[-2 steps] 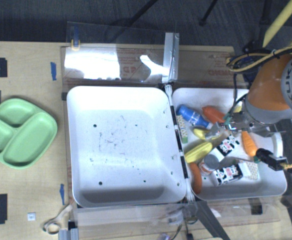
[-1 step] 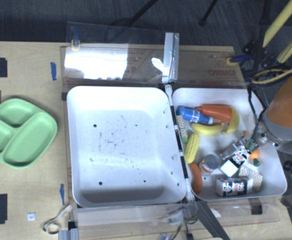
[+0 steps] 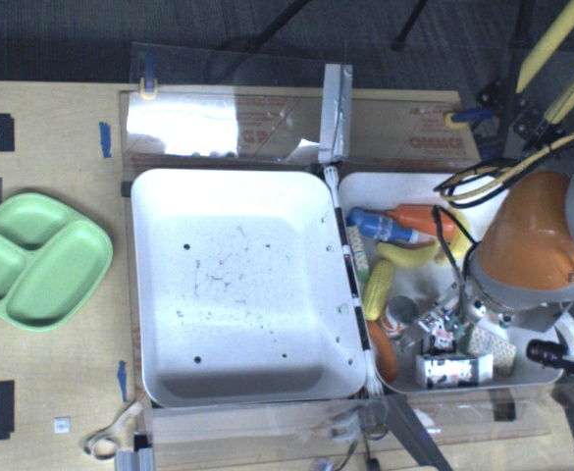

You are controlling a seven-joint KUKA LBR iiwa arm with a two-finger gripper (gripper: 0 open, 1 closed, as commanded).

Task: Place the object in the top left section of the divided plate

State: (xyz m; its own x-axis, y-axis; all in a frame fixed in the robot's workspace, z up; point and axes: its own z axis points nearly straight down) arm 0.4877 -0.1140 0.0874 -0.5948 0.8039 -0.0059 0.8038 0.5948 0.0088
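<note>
Objects for this task lie mixed in the right bin (image 3: 522,386): a blue and orange bottle (image 3: 394,226), a yellow banana-like toy (image 3: 409,255), a yellow-green piece (image 3: 378,287), an orange piece (image 3: 385,356) at the lower left corner, and a small white box with dark print (image 3: 453,368) near the front wall. Which of them is meant, I cannot say. The gripper (image 3: 443,327) is low inside this bin, in the middle of the pile, under the orange band of the arm (image 3: 537,234). Its tip is hidden among cables and small parts, so I cannot tell if it is open or closed, or if it has hold of anything. The white box lies just below it, with its long axis running left to right. The green divided plate (image 3: 41,260) rests on the wooden worktop (image 3: 51,126) at the far left, well apart, with the left bin (image 3: 154,189) between. I think the coming move must carry an object leftward across that whole bin to the plate's top left section (image 3: 29,220).
</note>
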